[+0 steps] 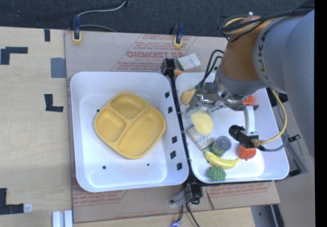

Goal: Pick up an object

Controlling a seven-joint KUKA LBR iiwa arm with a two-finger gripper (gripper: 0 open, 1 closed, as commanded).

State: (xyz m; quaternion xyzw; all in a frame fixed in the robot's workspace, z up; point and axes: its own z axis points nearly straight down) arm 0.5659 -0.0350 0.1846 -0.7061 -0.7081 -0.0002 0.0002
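Take the yellow lemon [203, 122] in the right bin [273, 169] as your landmark. Nearest you, below it, sit a green broccoli piece [216, 173] and a banana [220, 160], whose long axis runs left to right; a grey round tin [221, 145] and a patterned packet [199, 138] lie just under the lemon. The gripper [210, 99] hangs just above the lemon, slightly to its right, so your likeliest target lies immediately below the tool. Whether the tool is open or closed you cannot tell; the wrist hides it. The arm [255, 57] comes in from the lemon's upper right, wrist pitched down into the bin. Left of the lemon, across the divider, a yellow compartment plate [130, 125] lies in the left bin [82, 118].
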